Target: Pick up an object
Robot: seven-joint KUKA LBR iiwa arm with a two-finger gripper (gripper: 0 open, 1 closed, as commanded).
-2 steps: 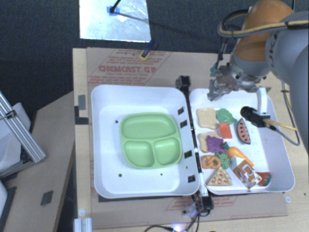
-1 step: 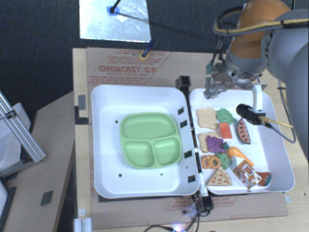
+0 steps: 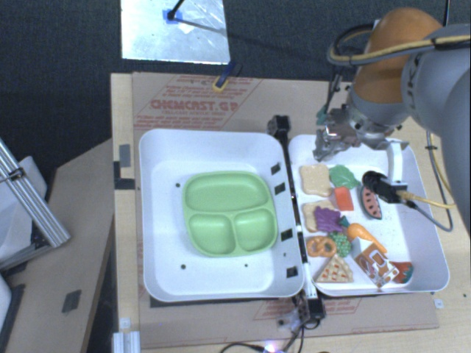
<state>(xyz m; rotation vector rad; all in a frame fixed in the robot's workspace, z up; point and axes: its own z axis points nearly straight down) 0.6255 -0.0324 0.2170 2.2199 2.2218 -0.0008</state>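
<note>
Beneath the hand (image 3: 329, 144), spread impossible to tell, flat tan plastic toast slice (image 3: 315, 179) in right white bin (image 3: 430, 219): probably light, stiff, slick; best pinched across edges.

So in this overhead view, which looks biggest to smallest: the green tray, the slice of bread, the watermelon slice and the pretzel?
1. Green tray, by far.
2. Slice of bread.
3. Watermelon slice, close to the bread, so that order is unsure.
4. Pretzel.

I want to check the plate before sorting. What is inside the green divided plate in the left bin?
The green divided plate shows three compartments, all bare green plastic. Whatever lies beneath it on the left bin floor is covered.
</note>
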